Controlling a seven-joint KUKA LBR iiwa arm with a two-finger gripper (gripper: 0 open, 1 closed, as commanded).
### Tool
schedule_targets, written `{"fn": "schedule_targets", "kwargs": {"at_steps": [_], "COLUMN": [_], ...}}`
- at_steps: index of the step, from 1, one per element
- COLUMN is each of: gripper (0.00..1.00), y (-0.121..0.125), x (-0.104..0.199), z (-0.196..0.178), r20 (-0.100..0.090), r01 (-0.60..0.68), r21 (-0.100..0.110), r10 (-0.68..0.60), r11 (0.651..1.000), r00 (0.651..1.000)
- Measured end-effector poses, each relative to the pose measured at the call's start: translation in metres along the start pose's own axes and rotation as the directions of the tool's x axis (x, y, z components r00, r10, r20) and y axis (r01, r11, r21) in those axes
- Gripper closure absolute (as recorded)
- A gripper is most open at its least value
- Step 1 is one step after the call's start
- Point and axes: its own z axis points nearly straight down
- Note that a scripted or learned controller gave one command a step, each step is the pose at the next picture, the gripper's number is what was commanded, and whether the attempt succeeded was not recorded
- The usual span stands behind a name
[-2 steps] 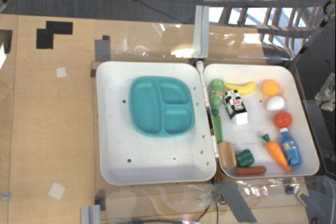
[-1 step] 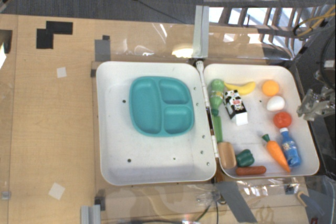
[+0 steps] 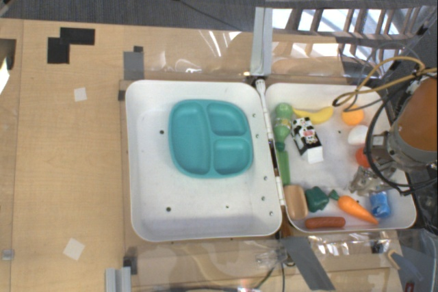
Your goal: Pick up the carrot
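In the right-hand shallow white bin (image 3: 410, 219), near its front right corner, lies the small orange carrot with a green leafy stub (image 3: 356, 208), its tip pointing toward the corner and its green end toward the bin's middle. The tool (image 3: 365, 179) sits just above and slightly right of it, amid metal parts and cables under the arm's orange band (image 3: 417, 121), and you cannot tell from this view whether it is open or closed; nothing is seen gripped. To do this step well, you probably want to come down over the carrot's thick middle with the jaws set across its narrow width, not along its length. Mind the neighbours: a blue packet-like item (image 3: 380, 204) is just beside the tip, a reddish-brown sausage (image 3: 325, 222) lies just in front, and a dark green toy piece (image 3: 317, 198) touches or nearly touches the leafy end, so a skewed descent could nudge or catch one of them. The bin's wall is near too, leaving little room on that side. The bin's floor looks smooth, so the carrot may slide if pushed. The left bin (image 3: 147, 215) holds a teal divided plate (image 3: 209, 138), and the pale wooden worktop (image 3: 61, 174) spreads wide around both.
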Motion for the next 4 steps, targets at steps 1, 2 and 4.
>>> {"fn": "schedule_targets", "kwargs": {"at_steps": [1, 2, 4], "gripper": [1.00, 1.00, 1.00], "y": [0.004, 0.021, 0.033], "x": [0.003, 0.008, -0.027], "z": [-0.181, 0.014, -0.250], "r20": [-0.003, -0.001, -0.003], "r01": [0.131, 0.339, 0.337], "r21": [0.009, -0.002, 0.005], "r10": [-0.131, -0.339, -0.337], "r11": [0.991, 0.941, 0.941], "r00": [0.991, 0.941, 0.941]}}
